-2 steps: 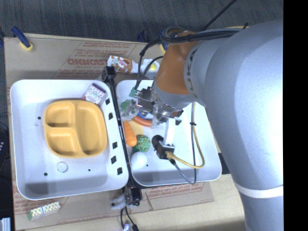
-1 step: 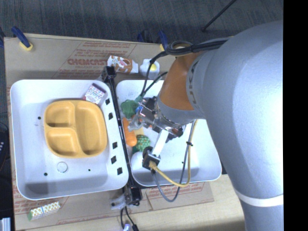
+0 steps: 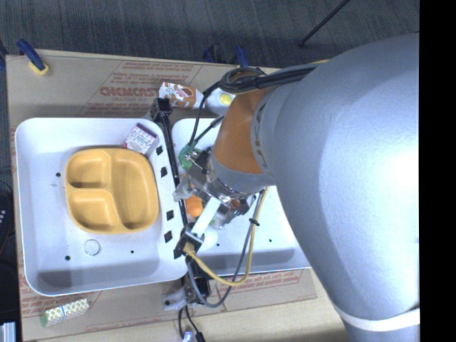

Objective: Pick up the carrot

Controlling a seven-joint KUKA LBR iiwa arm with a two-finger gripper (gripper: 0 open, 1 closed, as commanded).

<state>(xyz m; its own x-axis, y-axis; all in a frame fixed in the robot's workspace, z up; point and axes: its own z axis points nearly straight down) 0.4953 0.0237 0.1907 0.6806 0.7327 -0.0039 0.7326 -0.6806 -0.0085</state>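
Carrot [image 3: 192,206]: small orange piece in right bin [image 3: 279,252], close to that bin's left wall, next to divide between bins. Jaws directly over same spot, low in bin; open or closed, cannot tell, wrist hardware in the way. Carrot gripped or lying loose: cannot tell. Green thing [image 3: 188,155] just beyond carrot, partly hidden by arm [image 3: 342,177]. Left bin [image 3: 35,191]: yellow divided plate [image 3: 110,189] mid-bin, small white-purple packet [image 3: 140,137] near its far right corner. Brown-white carton [image 3: 178,93] on cardboard-covered tabletop [image 3: 71,73] beyond bins.
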